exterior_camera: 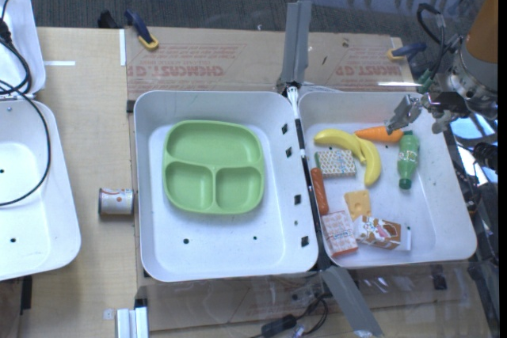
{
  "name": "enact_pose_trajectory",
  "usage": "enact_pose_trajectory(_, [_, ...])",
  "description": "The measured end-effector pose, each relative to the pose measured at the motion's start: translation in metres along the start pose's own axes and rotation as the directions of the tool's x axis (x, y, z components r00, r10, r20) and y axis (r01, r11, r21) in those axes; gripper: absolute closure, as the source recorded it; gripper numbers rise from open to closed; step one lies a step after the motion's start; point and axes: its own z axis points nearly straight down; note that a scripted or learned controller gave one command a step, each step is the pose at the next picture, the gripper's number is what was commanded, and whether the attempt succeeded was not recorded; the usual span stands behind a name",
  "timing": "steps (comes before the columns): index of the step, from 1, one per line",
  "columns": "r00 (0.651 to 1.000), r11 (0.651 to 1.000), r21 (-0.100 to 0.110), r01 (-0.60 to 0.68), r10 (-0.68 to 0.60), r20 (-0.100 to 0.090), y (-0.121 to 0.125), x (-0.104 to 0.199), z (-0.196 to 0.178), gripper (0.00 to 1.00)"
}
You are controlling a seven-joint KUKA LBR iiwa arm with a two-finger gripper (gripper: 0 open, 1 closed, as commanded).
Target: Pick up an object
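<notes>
Hovering just right of the carrot (379,134), the tool (401,117), whose spread I cannot tell, may nudge the neighbouring green bottle (407,160).

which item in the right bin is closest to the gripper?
The carrot. Its orange tip lies right under the gripper, at the bin's far edge; the green bottle and banana lie farther off.

Plate (213,167) in left bin (150,194) — banana (352,146), bottle (407,159), packets (356,229) in right bin (444,225).

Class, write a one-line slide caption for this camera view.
Gripper hovers above carrot in right bin; green tray in left.
</notes>
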Motion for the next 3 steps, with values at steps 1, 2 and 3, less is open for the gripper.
enact_pose_trajectory(1, [0.999, 0.999, 0.000, -0.039, 0.039, -0.001, 0.016, -0.019, 0.120, 0.00])
enact_pose_trajectory(2, [1.000, 1.000, -0.003, -0.021, 0.021, -0.003, 0.051, -0.025, 0.179, 0.00])
enact_pose_trajectory(3, [1.000, 1.000, 0.002, -0.023, 0.023, -0.003, 0.050, -0.027, 0.174, 1.00])
